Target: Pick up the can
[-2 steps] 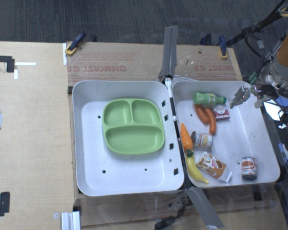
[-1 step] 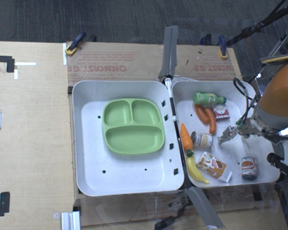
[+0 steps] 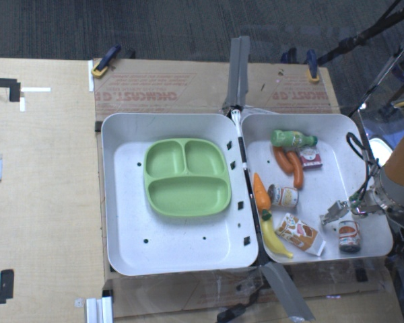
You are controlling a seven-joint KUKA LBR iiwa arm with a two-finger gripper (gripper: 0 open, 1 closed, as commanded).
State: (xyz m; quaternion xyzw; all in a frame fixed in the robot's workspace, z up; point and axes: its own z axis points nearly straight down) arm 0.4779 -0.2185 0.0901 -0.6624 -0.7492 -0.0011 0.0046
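A red and white can [image 3: 349, 236] stands upright near the front right corner of the right bin [image 3: 330, 123]. My gripper [image 3: 334, 212] hangs just above and to the left of it, close to the can's top, with nothing visibly held. The arm enters from the right edge. A smaller can-like jar [image 3: 283, 196] with a pale label lies on its side near the bin's middle left.
The right bin also holds a green bottle [image 3: 293, 138], two sausages [image 3: 290, 165], a small red box [image 3: 311, 158], a carrot [image 3: 260, 192], a banana [image 3: 273, 237] and a juice carton [image 3: 299, 233]. The left bin [image 3: 121, 200] holds a green divided plate [image 3: 187, 177].
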